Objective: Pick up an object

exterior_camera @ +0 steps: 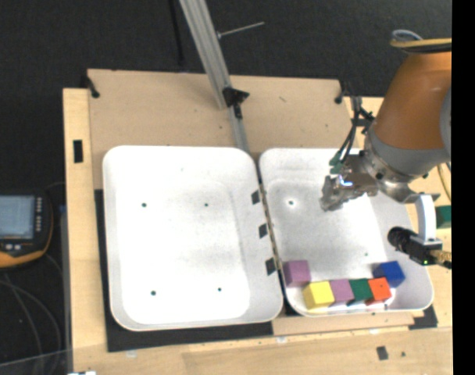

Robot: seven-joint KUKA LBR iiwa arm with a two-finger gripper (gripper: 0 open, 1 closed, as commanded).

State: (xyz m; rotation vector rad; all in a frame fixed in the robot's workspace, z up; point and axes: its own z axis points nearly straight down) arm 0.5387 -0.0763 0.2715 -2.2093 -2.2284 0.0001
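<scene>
Camera view from above: a pale wooden table (183, 108) fills most of the frame, carrying two shallow white plastic bins side by side. The left bin (183, 237) takes up the centre-left. The right bin (331, 233) sits at centre-right, touching it along the shared edge. From the right edge of the frame reaches the grey arm with its orange band (413, 108), large in the upper right. Its claw (333, 196) hangs over the upper middle of the right bin, with nothing seen between its fingers; how wide it stands cannot be told from this slant.

All the small blocks lie along the lower edge of the right bin, in the lower right of the frame. A purple cube (297, 272) sits at the left of the group. Just below and right of it a row runs left to right: a yellow cube (319, 294), a lilac cube (341, 290), a green cube (361, 289) and an orange cube (379, 289), packed close together. A blue cube (390, 272) sits just above the orange one. The cubes have no clear long axis; the row itself runs roughly horizontally across the frame, well apart from the claw.
</scene>
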